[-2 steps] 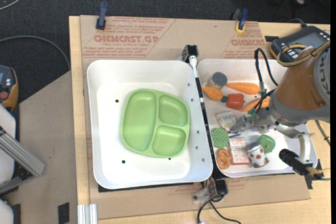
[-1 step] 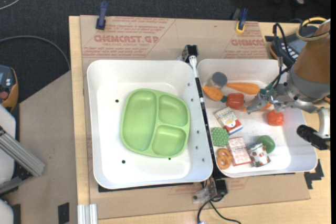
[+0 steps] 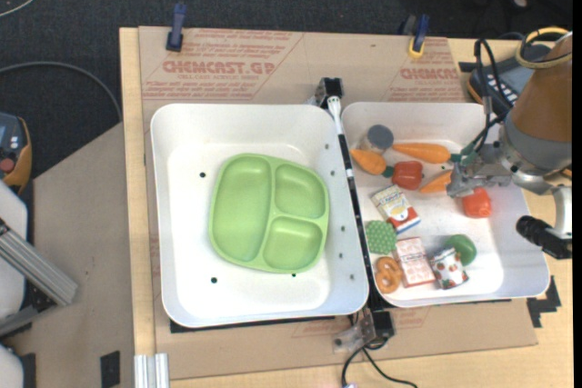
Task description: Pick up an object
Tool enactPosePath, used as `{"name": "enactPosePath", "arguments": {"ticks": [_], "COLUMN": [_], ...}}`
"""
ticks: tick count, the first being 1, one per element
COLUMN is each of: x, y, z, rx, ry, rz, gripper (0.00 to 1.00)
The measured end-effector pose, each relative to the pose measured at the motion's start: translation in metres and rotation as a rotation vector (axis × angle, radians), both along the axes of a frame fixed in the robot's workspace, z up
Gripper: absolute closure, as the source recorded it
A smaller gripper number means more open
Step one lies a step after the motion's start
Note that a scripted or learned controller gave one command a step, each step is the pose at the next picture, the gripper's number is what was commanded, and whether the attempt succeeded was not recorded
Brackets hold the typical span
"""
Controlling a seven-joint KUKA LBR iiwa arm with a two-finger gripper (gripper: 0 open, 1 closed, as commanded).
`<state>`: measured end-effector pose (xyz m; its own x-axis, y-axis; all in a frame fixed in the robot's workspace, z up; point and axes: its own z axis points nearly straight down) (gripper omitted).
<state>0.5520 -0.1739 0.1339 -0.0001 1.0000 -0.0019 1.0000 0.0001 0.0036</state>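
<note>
The gripper (image 3: 466, 180) hangs over the right bin (image 3: 509, 282), just above a red tomato-like toy (image 3: 477, 204); how its claw stands, I cannot tell. Left of the tomato lie a red pepper (image 3: 408, 174) and carrots (image 3: 423, 153). A green divided plate (image 3: 268, 213) sits far left.

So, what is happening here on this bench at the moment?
A grey robot arm reaches in from the right over the right bin, which holds toy food: carrots, a red tomato, small boxes and a can. Its end effector sits low among these items, just beside the tomato. Whether it grips anything cannot be seen. The left bin holds a green divided plate.
</note>
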Motion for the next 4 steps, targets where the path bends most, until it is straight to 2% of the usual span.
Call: {"name": "enactPosePath", "arguments": {"ticks": [1, 2, 3, 4], "x": [-0.007, -0.016, 0.000, 0.028], "y": [0.081, 0.151, 0.229, 0.312], "z": [-0.036, 0.056, 0.051, 0.164], "rx": [0.003, 0.004, 0.004, 0.008], "ry": [0.002, -0.005, 0.001, -0.012], "rz": [0.006, 0.008, 0.008, 0.011], "gripper": [1.00, 1.00, 1.00, 1.00]}}
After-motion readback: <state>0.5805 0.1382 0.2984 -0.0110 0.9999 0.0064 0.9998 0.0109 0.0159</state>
